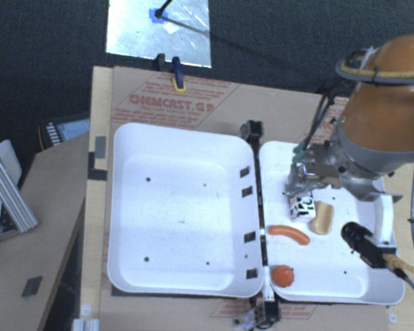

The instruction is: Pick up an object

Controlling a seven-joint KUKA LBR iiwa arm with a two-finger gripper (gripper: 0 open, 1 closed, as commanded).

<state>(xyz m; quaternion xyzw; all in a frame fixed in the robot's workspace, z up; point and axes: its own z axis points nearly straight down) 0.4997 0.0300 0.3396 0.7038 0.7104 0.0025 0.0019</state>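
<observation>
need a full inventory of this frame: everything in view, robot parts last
left bin: 1, white, left half of the cardboard
right bin: 1, white, touching the left bin
sausage: 1, orange, right bin, near the shared edge
ball: 1, orange-red, right bin, near-left corner
block: 1, tan, right bin, middle
patterned piece: 1, black and white, beside the block, just under the gripper
cardboard: 1, brown with red print, under both bins
metal sheet: 1, silvery, beyond the bench
clamps: 2, dark, cardboard's far edge
arm: 1, grey and orange, from the right
gripper: 1, grey, over the right bin
</observation>
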